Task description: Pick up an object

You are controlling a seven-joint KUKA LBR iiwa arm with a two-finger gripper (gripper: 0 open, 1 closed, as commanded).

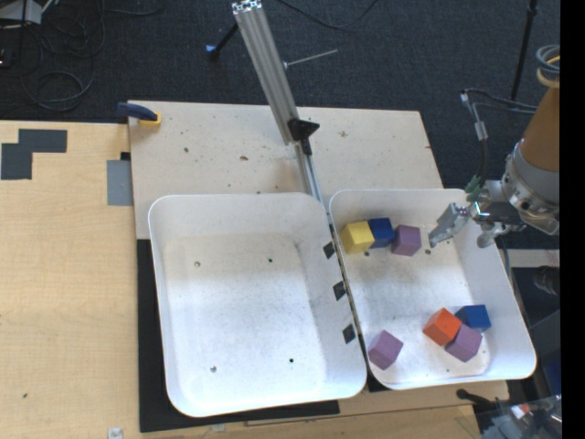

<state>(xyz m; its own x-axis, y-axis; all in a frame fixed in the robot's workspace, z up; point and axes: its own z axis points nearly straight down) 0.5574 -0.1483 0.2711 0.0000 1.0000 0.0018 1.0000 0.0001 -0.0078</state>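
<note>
Dark carpet strewn with cables lies beyond the pale tabletop (228,144), on which two shallow white bins are set side by side. Nothing but specks is seen in the left bin (183,245). Seven blocks are scattered in the right bin (516,337): at its far left, a yellow block (357,236) touching a blue block (381,231), with a purple block (407,240) just beside them; at the near side, an orange block (443,326), a second blue block (474,316) and a purple one (464,343) clustered together; and a lone purple block (385,348) near the divider. The end effector (450,228) is seen above the far part of the right bin, reaching in from the right. Whether it is released or clenched cannot be told, and nothing is seen grasped in it. The purple block of the far group lies just to its left and is judged the closest candidate; the near cluster lies well apart, toward the near edge.
</note>
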